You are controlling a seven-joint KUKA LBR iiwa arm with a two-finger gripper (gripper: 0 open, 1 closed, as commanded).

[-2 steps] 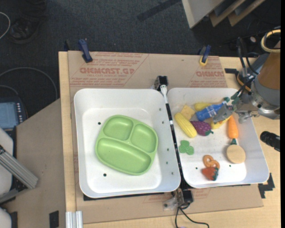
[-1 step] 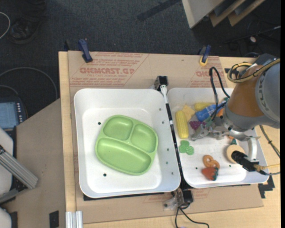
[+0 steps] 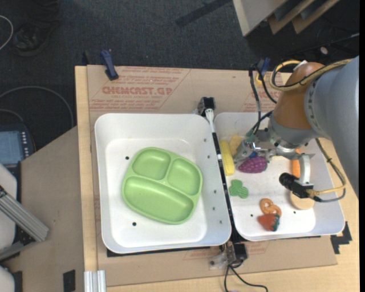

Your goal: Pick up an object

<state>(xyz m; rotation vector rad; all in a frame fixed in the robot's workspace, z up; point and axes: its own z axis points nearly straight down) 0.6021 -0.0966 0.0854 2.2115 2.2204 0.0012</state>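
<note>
Over the right bin (image 3: pixel 319 225), end effector (image 3: pixel 250 149) grip state unclear, above purple grapes (image 3: pixel 252 165), beside upright-lying yellow corn (image 3: pixel 227 158)

Dark grey carpet (image 3: pixel 142 34) surrounds a brown board (image 3: pixel 165 85) printed with red lettering near its far edge. A blue clamp (image 3: pixel 108 64) grips the board's far left corner. Cables (image 3: pixel 25 97) trail over the floor at left, beside an aluminium rail (image 3: pixel 20 214). Pale wooden furniture (image 3: pixel 279 14) stands beyond the far right corner.
</note>
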